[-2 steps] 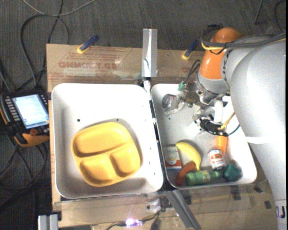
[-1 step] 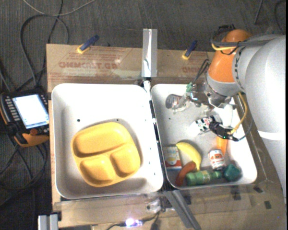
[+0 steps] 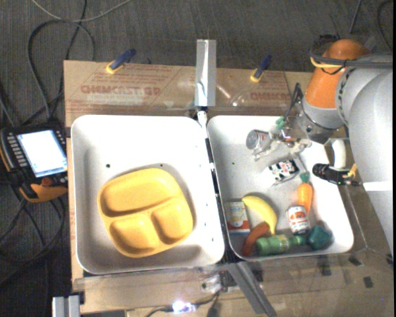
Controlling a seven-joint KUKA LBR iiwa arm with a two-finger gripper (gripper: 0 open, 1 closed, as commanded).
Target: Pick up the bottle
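Over the right bin, the hand hangs near the far wall beside a small silver can; whether it is clenched I cannot tell. Down by the near wall stands the bottle, red-capped, between a banana and a carrot.

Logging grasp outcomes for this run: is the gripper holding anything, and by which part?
Cannot tell. The gripper sits low in the right bin near a small can, but the view is too small to show anything gripped.
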